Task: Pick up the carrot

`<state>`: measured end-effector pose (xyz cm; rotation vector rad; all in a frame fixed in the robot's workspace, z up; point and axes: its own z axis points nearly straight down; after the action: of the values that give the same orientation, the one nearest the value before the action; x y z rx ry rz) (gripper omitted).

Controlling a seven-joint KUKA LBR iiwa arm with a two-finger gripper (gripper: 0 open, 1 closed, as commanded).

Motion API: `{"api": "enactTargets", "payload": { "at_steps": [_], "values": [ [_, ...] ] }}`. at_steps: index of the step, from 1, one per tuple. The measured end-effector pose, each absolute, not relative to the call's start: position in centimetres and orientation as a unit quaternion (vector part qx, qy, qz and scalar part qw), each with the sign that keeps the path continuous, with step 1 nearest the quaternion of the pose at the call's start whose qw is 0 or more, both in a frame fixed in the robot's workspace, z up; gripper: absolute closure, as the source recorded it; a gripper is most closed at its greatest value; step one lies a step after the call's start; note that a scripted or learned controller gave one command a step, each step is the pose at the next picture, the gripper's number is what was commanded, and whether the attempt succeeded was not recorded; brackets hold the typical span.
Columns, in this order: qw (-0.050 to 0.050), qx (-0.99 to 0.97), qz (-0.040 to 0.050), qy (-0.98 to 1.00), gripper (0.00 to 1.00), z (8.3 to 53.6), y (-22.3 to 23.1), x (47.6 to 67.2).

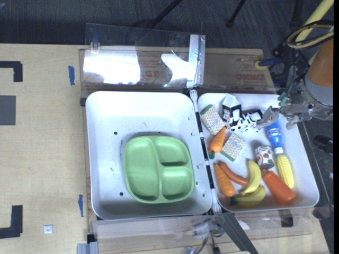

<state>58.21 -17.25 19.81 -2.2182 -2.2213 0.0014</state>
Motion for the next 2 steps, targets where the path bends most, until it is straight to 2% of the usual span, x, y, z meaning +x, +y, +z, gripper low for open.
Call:
{"api": "enactTargets", "payload": {
  "at_steps": [1, 2],
  "values": [
    [0.002, -0.679, -0.0056, -0.734, 0.0, 9.5, -21.1, 51.9],
    [-0.001, -0.63, -0.0091, -0.777, 0.0, 9.0, -21.2, 48.8]
  ]
}}
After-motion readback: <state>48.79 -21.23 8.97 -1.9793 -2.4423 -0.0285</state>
